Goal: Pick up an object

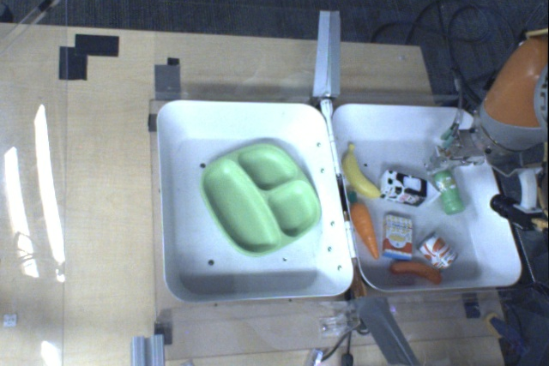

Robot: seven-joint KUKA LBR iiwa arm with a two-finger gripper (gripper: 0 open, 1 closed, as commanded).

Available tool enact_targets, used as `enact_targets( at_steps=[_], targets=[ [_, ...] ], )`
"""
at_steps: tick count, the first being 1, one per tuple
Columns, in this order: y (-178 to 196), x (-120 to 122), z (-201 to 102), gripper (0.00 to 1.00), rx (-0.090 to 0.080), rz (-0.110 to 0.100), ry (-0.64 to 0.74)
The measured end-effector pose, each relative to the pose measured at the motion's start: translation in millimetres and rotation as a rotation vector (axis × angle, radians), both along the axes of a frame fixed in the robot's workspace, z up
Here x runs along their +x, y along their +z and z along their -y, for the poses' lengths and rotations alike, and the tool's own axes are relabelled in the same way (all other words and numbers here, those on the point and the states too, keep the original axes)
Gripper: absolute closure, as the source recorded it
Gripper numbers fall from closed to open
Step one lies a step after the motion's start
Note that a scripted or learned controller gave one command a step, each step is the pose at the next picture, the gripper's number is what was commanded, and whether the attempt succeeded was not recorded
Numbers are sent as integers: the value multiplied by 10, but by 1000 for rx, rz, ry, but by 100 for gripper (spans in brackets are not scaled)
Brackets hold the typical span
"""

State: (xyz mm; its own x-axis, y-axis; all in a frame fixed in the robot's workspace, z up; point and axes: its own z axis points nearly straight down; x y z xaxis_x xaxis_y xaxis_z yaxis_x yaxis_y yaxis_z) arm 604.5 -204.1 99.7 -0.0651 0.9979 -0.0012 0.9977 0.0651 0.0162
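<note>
Two white bins are seen side by side on a wooden bench [103,210]. The left bin [176,184] is occupied by a light green divided tray [260,198] with three compartments, set at a tilt near the middle. The right bin [506,261] is where the loose objects are found. A yellow banana [358,174] is laid along the left wall, curved, with a dark tip at the top. Just below it an orange carrot [364,231] is placed, pointing down. A black-and-white cow-patterned item [403,188] is set near the bin's centre. Below that a small printed carton [397,236] is lying flat, and just beside it on the right a small orange-and-white can [437,251] is seen on its side. A red-brown sausage [415,272] is laid along the front wall. A small green bottle [449,193] is lying near the right side, pale green with a darker cap end, tilted. The gripper [456,152] is positioned over the upper right part of the right bin, just above the green bottle, with the orange band of the arm [515,94] seen behind it. The gripper's state cannot be told from this view; nothing is seen to be gripped.
</note>
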Motion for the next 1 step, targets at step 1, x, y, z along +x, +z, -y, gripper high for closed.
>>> enact_targets(
  at_steps=[1],
  targets=[
    [984, 444, -327, 100, -1, -10, -59]
  ],
)
